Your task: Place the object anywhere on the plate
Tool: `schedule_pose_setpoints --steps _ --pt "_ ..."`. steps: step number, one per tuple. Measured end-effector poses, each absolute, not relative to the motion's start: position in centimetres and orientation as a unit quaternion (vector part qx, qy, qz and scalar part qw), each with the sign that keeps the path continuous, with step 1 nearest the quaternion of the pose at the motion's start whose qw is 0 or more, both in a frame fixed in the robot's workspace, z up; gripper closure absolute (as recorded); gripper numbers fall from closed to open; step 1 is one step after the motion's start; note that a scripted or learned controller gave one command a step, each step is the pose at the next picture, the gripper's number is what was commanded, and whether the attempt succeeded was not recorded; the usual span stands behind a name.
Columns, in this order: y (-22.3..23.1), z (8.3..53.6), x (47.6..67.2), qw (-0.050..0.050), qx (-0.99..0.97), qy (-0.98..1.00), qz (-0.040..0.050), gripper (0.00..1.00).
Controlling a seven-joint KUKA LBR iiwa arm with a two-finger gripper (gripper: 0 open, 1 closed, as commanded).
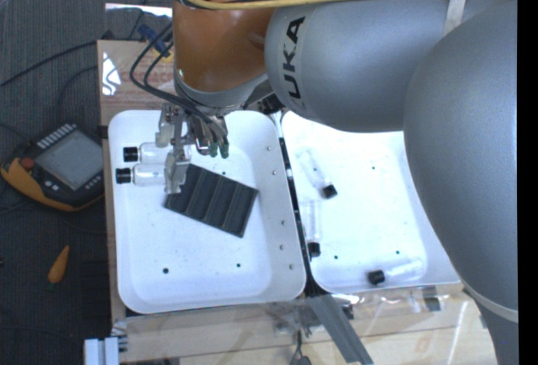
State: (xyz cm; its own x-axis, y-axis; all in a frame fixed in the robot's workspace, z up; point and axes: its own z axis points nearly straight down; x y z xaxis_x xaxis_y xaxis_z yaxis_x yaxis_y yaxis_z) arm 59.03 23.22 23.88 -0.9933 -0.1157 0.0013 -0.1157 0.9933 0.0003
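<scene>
The claw (187,155) hangs over the upper part of the left bin (143,283), its metal fingers (175,166) pointing down; whether they are spread or pressed together cannot be told from this angle. Two clear vials (143,166) with black caps lie side by side just left of the claw, one above the other, caps toward the bin's left wall. The lower vial seems to touch the fingers, but no vial shows between them. The dark ribbed plate (212,201) lies tilted just below and right of the claw, with the vials beside its upper left corner, not on it. The right bin (370,187) holds more clear vials with black caps: one near its upper left, one by its left wall, one near its lower edge.
</scene>
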Motion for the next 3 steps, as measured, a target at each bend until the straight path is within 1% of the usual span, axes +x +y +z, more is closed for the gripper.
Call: schedule_pose_setpoints --steps 1,2,3 --pt "23.4 26.4 66.9 -0.001 0.185 -0.983 -0.0014 1.0" --pt "23.4 28.3 58.3 0.0 0.312 -0.95 -0.0013 1.0" --pt "23.3 26.7 58.3 0.001 0.077 -0.997 0.0002 1.0"
